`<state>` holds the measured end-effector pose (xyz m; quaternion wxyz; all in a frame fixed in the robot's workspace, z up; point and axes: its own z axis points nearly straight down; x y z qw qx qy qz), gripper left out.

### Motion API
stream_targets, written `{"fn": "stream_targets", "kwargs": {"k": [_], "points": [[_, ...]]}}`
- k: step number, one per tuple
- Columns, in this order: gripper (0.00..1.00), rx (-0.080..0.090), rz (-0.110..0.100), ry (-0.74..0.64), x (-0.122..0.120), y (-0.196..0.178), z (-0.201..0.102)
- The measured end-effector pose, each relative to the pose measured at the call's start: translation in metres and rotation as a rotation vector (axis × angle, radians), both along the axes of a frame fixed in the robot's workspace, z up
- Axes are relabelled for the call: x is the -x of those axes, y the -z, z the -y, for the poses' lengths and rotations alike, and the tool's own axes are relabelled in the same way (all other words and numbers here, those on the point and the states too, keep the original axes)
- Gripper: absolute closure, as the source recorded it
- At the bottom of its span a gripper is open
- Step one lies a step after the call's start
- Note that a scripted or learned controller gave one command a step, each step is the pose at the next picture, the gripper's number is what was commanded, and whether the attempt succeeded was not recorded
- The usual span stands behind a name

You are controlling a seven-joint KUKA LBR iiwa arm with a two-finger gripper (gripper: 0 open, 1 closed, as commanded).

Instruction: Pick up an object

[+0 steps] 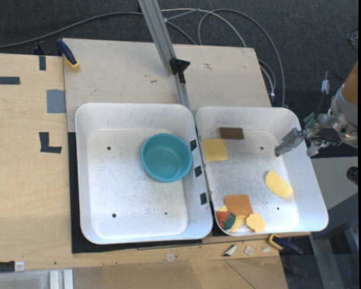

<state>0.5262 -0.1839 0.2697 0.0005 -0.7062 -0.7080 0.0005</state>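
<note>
Fingers (287,143): state unclear, cannot tell | above right bin (316,191) rim | near yellow piece (278,184) | left bin (84,161): teal bowl (166,156)

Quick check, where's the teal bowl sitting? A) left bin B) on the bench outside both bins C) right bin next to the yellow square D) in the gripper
A: the teal bowl sits upright on the floor of the left bin, near its right wall, apart from the gripper over the right bin.
</note>
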Motion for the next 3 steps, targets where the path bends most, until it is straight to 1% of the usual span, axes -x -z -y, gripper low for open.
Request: {"fn": "stream_targets", "kwargs": {"k": [1,2,3], "points": [[0.0,0.0,0.0,0.001,0.0,0.0,0.0],[0.0,-0.001,-0.005,0.001,0.004,0.052,-0.011],[0.0,-0.002,-0.006,0.002,0.014,0.112,-0.01]]}}
